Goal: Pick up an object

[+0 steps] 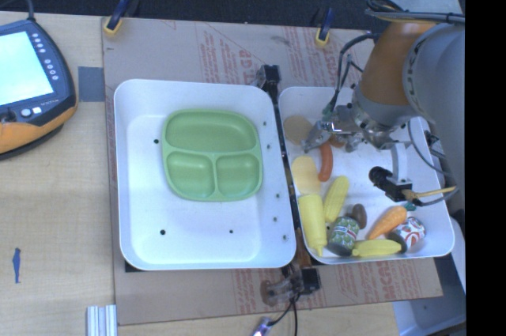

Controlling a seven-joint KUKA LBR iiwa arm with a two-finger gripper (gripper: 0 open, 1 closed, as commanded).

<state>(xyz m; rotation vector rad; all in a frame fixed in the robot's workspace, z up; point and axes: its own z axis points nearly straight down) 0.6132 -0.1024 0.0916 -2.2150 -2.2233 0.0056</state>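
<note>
The gripper is hovering over the right white bin, its grasp state impossible to tell, directly above the small orange-red sausage-shaped toy. Below that toy, pale yellow corn cobs are crowding close; a descending pinch is likely risking nudging them or slipping off the rounded sausage.

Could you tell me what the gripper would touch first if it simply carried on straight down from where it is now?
Most likely the orange-red sausage, which stands right under the gripper in the right bin. A pale yellow piece lies just beside it. Depth is hard to judge from this slanted view, so the gripper might reach the bin floor instead.
</note>
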